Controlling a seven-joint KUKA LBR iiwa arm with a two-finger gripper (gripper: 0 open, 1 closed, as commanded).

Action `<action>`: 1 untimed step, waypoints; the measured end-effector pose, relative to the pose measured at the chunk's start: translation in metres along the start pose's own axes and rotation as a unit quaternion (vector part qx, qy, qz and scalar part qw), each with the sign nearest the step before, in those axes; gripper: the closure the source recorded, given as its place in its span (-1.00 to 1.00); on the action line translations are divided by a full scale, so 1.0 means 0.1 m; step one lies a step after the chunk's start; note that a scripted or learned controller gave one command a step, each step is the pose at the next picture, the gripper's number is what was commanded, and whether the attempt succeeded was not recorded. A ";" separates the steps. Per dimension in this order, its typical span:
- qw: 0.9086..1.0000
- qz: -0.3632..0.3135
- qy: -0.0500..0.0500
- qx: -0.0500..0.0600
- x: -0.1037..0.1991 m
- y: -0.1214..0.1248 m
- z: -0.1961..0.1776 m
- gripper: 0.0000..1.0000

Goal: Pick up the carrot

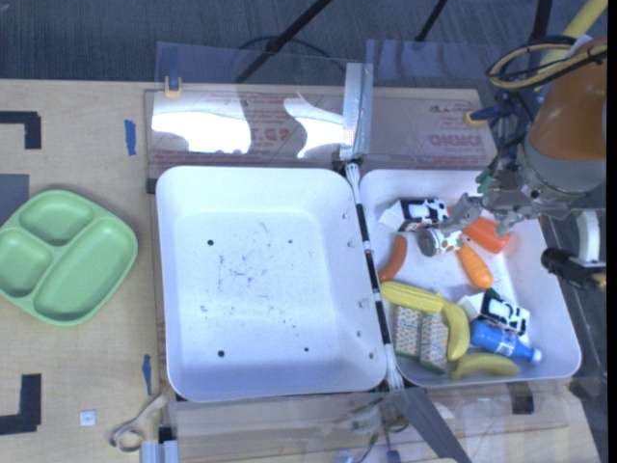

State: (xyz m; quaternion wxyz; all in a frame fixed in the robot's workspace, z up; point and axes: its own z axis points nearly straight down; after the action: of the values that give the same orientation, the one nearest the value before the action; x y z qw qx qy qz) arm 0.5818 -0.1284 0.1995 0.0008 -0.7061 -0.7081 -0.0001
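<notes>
Carrot (474, 265) — orange, lying flat, slanted, in rt bin betw. other toys.

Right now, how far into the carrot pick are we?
Done: the arm has reached over the right bin, with the gripper above its back half. In hand: nothing visible; whether the fingers are open or shut can't be judged. The carrot lies on the bin floor just below the gripper, beside an orange block and a toy cow. Left: descend, grasp, lift.
</notes>
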 end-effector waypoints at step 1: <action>0.999 0.047 -0.001 -0.003 -0.46 -0.20 1.13 -1.00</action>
State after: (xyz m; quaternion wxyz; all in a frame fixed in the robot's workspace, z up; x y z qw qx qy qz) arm 0.5617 -0.1743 0.0860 -0.0017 -0.7384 -0.6743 -0.0015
